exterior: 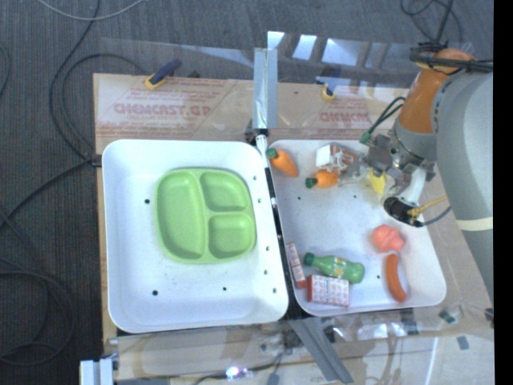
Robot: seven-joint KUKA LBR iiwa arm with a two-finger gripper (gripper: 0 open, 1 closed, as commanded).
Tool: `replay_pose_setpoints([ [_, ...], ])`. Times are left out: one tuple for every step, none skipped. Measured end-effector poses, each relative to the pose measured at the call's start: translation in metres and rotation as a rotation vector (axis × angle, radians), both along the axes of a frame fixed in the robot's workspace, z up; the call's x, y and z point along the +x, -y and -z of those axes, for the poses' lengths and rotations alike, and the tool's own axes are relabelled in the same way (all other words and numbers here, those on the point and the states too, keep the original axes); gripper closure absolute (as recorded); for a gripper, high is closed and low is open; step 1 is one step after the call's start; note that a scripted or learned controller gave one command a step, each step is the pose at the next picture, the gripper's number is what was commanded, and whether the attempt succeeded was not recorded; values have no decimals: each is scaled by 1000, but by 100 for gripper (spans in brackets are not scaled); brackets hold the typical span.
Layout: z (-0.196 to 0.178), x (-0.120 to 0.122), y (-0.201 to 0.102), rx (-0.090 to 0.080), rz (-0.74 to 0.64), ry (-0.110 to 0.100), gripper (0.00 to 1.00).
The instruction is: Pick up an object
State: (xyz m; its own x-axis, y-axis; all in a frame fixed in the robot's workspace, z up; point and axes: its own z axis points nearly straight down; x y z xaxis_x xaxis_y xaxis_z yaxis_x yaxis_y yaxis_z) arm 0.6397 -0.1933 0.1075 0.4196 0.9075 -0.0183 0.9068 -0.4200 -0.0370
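Observation:
My gripper (383, 165) hangs low over the far right corner of the right bin (353, 215), coming down from the orange-banded wrist (423, 103). A yellow object (377, 185) lies just beneath and in front of it, partly hidden by it. Just to the left are a white wrapped packet (337, 157) and a small carrot (323, 180). A second carrot (282, 162) rests in the bin's far left corner. Nearer the front are a pink lump (387, 237), a red sausage (395, 277), a green bottle (337, 267), a red-and-white box (329, 289) and a small red bar (295, 263).
The left bin (128, 215) holds a green divided plate (206, 215). A metal upright post (264, 87) stands behind the gap between the bins. The arm's grey body (477, 151) borders the right bin's right side. A black cable loop (401, 209) dangles below the gripper.

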Motion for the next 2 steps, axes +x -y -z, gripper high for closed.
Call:
replay_pose_setpoints([
  [3, 18, 8, 15, -134, -23, 0],
  [3, 16, 4, 3, -168, -13, 0],
])
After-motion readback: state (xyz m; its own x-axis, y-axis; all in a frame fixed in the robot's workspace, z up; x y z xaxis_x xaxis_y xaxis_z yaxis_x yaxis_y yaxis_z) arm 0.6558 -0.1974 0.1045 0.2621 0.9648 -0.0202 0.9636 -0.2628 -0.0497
